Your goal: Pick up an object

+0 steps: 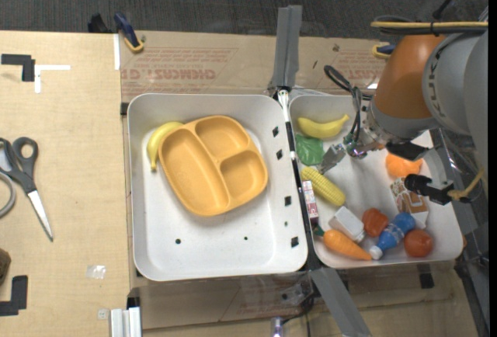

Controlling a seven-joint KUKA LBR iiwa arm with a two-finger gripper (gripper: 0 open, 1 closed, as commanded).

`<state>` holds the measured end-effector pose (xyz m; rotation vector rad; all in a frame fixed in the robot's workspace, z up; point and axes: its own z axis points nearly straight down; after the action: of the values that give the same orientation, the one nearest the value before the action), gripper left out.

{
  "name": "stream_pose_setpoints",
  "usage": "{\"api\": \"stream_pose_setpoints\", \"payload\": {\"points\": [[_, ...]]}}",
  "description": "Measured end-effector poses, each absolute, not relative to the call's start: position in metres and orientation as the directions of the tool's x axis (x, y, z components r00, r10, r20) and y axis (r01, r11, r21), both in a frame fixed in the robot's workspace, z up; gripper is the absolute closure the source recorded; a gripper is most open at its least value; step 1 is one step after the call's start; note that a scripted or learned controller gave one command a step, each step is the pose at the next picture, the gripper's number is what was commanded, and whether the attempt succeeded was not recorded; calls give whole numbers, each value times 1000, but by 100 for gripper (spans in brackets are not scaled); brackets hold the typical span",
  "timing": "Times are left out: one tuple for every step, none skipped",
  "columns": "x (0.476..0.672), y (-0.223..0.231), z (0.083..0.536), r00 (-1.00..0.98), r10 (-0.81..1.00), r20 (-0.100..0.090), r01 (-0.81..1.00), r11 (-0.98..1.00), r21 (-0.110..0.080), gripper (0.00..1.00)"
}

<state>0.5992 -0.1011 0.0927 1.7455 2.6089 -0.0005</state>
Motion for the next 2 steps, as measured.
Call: {"api": "stream_pose_setpoints", "payload": {"points": [[654,-130,93,-352,936,-3,936,352,2,0],[660,-154,94,-377,926,-5,926,377,3,0]]}}
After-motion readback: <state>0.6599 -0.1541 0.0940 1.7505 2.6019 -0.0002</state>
